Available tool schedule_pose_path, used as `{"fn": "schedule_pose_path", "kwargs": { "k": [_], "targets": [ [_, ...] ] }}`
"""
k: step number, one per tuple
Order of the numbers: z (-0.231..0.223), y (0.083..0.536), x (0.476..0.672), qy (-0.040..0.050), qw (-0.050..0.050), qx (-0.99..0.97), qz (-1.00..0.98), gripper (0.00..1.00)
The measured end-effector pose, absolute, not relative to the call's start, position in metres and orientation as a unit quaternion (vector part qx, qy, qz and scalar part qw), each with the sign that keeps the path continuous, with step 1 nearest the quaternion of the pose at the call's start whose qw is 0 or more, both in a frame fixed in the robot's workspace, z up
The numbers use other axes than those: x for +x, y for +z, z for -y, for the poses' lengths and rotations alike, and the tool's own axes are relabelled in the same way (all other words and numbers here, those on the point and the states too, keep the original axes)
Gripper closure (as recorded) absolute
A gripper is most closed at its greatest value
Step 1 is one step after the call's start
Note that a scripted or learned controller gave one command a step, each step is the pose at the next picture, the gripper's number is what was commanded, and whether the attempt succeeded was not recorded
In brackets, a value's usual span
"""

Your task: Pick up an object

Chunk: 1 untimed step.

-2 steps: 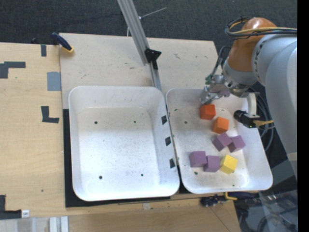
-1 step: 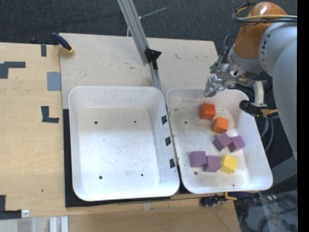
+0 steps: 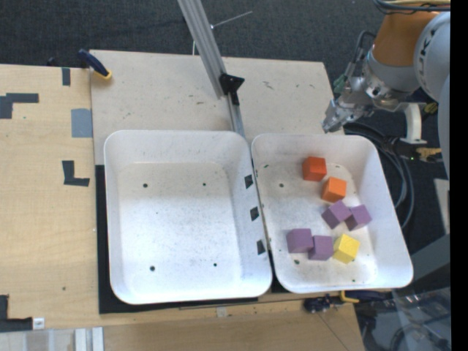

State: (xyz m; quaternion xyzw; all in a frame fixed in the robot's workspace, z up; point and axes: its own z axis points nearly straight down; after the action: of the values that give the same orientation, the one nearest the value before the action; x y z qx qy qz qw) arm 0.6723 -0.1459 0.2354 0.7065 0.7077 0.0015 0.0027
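The claw [image 3: 333, 120] is hovering just beyond the right bin's [image 3: 387, 196] far rim; whether it is spread cannot be told. Inside are lying two orange blocks [image 3: 314, 168], four purple blocks [image 3: 300, 240] and one yellow block [image 3: 346, 248], leaving bare floor along the bin's left side.

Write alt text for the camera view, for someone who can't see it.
A grey and orange arm hangs its gripper above the far rim of the right bin, which holds two orange, four purple and one yellow block. The left bin sits beside it on the bench.
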Motion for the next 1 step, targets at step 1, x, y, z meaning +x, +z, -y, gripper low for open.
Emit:
{"fn": "schedule_pose_path", "kwargs": {
  "k": [1],
  "targets": [
    [0.1455, 0.2329, 0.6725, -0.0006, 0.001, 0.707, -0.708, 1.0]
  ]
}}
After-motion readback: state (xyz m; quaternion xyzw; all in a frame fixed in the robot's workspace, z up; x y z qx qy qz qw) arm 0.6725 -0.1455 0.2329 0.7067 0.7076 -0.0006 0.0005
